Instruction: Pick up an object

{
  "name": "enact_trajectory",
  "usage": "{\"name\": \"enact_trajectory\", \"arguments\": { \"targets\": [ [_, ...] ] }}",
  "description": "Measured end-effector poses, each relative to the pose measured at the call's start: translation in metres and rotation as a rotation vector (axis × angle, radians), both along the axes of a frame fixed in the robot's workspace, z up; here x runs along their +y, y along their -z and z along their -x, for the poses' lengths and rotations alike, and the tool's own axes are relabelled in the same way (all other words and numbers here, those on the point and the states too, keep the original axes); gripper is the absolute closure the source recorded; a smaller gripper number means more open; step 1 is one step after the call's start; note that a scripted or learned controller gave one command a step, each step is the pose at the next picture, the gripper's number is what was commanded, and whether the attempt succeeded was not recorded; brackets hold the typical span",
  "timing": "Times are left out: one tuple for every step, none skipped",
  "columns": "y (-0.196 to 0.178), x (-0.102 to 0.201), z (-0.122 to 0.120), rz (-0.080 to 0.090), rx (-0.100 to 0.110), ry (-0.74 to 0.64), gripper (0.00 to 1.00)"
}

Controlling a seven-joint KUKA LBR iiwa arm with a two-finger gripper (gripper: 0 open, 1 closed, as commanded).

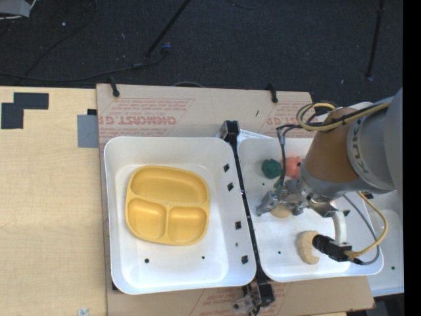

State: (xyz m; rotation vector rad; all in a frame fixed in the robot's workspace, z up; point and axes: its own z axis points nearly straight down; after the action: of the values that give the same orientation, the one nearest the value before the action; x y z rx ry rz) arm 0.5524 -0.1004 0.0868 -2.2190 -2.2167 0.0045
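Progress: we judge the pick not yet made; nothing is lifted clear, every object lies on a bin floor.
Pincer (281,203): we see it low in the right bin (276,268), down over a pale tan object (281,210); its metal fingers (266,205) read as spread to either side, but we cannot tell for sure whether they are parted or pressed on the piece.
Left to do: we reckon a firm pinch and a lift.
Arm (348,151): one, grey with an orange band, reaching in from the right.
Bins: we count two white ones side by side on the counter (46,203).
Left bin (118,268): one yellow divided plate (168,204), three compartments.
Right bin objects: we count four, namely the tan piece under the pincer, a green lump (270,168), an orange-pink piece (292,165) just beside it, and a cream crescent-shaped piece (306,247) nearer the front.
Candidate for the pick: the tan piece, by our guess.
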Motion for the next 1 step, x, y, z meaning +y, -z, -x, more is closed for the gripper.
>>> {"name": "enact_trajectory", "arguments": {
  "targets": [
    [-0.0114, -0.0012, -0.0001, 0.0, 0.0, 0.004, 1.0]
  ]
}}
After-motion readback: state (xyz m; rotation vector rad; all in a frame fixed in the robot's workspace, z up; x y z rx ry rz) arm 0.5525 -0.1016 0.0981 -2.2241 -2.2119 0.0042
